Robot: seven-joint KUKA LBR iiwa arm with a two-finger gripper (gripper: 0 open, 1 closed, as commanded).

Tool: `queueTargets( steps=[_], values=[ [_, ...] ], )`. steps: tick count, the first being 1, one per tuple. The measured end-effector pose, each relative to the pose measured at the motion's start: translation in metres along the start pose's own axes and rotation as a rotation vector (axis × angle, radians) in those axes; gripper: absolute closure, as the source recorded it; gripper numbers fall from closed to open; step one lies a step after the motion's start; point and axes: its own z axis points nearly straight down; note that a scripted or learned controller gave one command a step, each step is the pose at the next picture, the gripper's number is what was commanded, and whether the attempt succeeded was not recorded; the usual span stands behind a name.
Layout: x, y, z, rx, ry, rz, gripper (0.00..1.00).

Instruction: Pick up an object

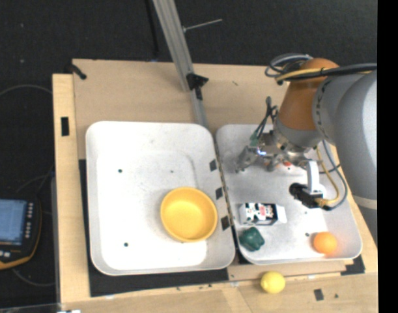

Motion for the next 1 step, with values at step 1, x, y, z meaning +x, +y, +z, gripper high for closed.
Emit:
queueTargets(
  steps=[1],
  values=[
    [-0.0007,0.0012,-0.0126,-0.005,0.002,0.005,1.00]
  ],
)
